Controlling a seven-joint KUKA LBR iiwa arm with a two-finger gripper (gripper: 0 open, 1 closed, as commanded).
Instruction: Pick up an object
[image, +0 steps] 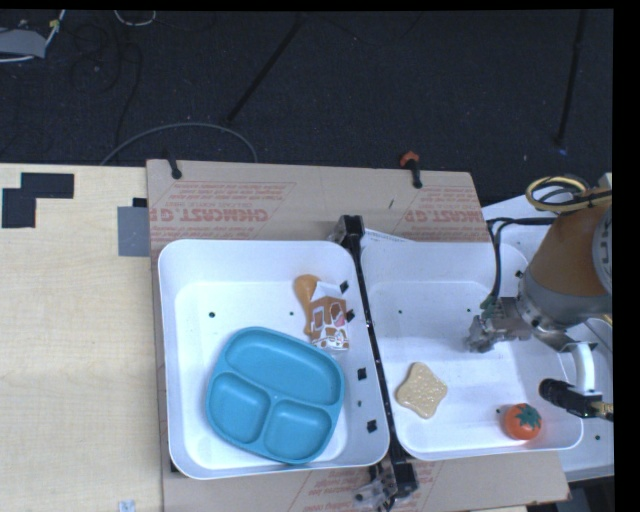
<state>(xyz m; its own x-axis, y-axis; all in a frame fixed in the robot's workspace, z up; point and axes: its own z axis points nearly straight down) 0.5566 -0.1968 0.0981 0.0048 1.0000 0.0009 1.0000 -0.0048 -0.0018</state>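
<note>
My gripper hangs low over the right bin, near its right wall, with the grey arm coming in from the right. A tan, bread-like piece lies on the bin floor, down and to the left of the gripper and apart from it. A small orange fruit with a green top sits in the bin's near right corner. In the left bin lie a blue divided plate, a white and brown packet and a small orange-brown piece.
A black divider runs between the two bins. A black handle-like part juts over the right bin's right rim, near the orange fruit. Cables hang by the arm. Cardboard lies under the bins.
</note>
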